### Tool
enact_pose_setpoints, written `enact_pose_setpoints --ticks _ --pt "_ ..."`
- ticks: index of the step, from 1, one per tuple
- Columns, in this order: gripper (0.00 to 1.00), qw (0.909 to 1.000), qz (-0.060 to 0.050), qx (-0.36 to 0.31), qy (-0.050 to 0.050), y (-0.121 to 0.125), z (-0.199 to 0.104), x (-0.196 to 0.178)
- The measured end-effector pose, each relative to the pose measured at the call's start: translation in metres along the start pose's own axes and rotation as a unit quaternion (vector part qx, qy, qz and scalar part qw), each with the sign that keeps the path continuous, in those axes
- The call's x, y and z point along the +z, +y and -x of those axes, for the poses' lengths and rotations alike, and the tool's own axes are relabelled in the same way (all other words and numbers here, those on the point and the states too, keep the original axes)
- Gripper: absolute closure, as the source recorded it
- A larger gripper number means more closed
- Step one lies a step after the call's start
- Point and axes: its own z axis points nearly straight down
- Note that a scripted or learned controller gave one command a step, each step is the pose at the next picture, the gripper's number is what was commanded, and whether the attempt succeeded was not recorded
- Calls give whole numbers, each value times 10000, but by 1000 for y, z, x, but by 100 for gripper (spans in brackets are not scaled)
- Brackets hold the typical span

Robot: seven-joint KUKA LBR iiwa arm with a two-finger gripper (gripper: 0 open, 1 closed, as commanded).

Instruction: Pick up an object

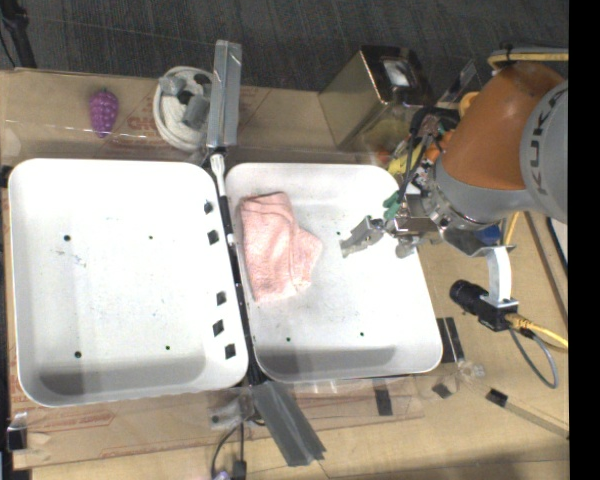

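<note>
Camera view: pink cloth [273, 243] in right bin [380, 343], left of pincer [380, 240]; pincer open, apart from cloth.

The arm reaches in from the right

The big grey arm [500, 158] with its orange band bends down low. Its gripper [378, 236] points to the left, and nothing sits between its two small fingers.

We see a purple grape-like toy [103, 111] on the tabletop [50, 98] behind the left bin [110, 368], a white coil of cable [183, 106] just right of it, a brown box [375, 90] further right, yellow cable [542, 336] at the right.
</note>
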Motion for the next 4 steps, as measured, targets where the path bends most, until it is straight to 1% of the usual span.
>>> enact_pose_setpoints --ticks 1,2,3,4 --pt "0 9997 31 237 -4 51 3 155" --pt "0 9977 30 -676 -11 82 -52 155" --pt "0 9935 15 -1140 -19 132 -61 155" --pt "0 9973 25 -733 -8 133 -39 155"
